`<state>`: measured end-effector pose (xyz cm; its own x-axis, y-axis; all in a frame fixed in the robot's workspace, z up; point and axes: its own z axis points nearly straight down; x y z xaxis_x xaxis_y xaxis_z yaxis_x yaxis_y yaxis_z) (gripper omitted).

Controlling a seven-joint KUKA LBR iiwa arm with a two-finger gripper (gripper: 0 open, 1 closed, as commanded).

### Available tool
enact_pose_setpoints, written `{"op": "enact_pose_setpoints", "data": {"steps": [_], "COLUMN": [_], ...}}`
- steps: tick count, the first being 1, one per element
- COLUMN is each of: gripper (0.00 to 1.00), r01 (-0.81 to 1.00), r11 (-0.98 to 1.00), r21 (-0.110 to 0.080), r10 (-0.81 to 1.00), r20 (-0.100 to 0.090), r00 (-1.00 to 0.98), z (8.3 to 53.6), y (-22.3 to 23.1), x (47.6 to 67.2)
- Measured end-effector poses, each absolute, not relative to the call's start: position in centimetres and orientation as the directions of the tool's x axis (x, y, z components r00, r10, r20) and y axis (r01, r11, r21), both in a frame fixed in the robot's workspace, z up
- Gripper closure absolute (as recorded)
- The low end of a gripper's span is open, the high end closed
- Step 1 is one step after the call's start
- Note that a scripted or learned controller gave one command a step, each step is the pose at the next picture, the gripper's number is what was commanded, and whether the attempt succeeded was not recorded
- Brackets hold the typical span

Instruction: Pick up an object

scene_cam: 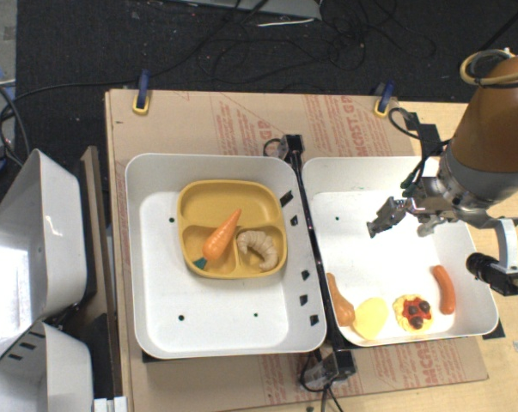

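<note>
The gripper (386,221) hangs over bare floor of the right bin (362,178), fingers slightly spread and pinching nothing. The likely picks, a sausage (445,288), pizza slice (413,312) and yellow disc (371,316), lie along the near wall, well apart from it, so the arm must come toward that edge

Open white floor across the middle and far part of the right shallow white bin (465,174), below the hand (387,221) hovering there. Crowded along the near wall: orange drumstick-shaped toy (340,299) by the left corner, pale yellow round slice (370,316) touching it, small yellow disc with red and dark toppings (413,312) just beside, orange sausage-shaped toy (446,288) near the right wall. In the left shallow white bin (155,256), centre taken by a yellow divided plastic plate (190,204) bearing an orange toy carrot (222,234) and a pale curled shrimp toy (259,247); bare floor around it, widest toward the near wall. Black clips along the divide between bins.
</note>
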<state>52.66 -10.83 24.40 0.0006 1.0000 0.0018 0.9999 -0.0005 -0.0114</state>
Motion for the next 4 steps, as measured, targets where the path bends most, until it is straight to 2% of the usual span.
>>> {"op": "enact_pose_setpoints", "data": {"steps": [1,4], "gripper": [0.00,0.00], "r01": [1.000,1.000], "r11": [0.001,-0.002], "r21": [-0.001,-0.005], "r10": [1.000,1.000], "r20": [0.000,0.001], "r00": [-0.001,0.002], "z": [24.9,11.1], "y": [-10.8,-9.9], "x": [52.9,52.1]}}
